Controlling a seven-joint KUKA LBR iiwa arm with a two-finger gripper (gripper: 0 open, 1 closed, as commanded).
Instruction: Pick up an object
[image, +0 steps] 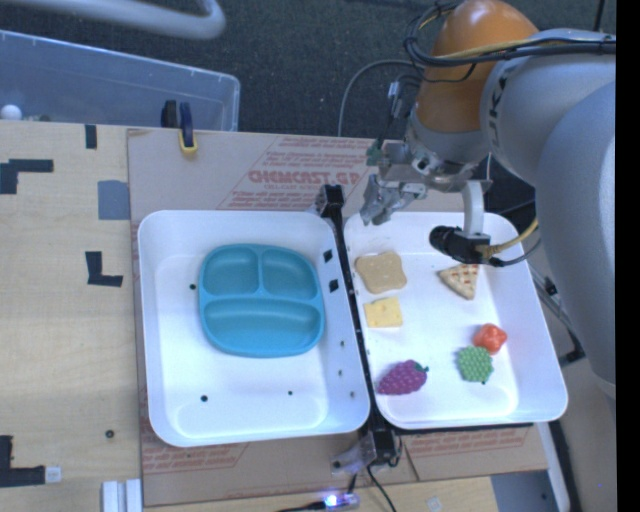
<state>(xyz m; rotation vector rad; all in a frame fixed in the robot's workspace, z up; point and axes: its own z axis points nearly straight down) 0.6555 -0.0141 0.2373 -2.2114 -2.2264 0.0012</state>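
My gripper (383, 205) hangs over the back left corner of the right bin (545, 385), just behind a tan slice of toast (380, 271). Nothing is visible in it. In front of the toast lies a yellow cheese square (384, 313). A pizza wedge (460, 281) rests to the right, near a black part of the arm. Toward the front sit a red tomato piece (490, 337), a green broccoli (475, 364) and a purple grape bunch (402, 377).
The left bin (160, 330) holds a blue divided plate (262, 299). A black clip (331, 201) sits on the divider between the bins, close to the gripper. The grey arm covers the right bin's far right side.
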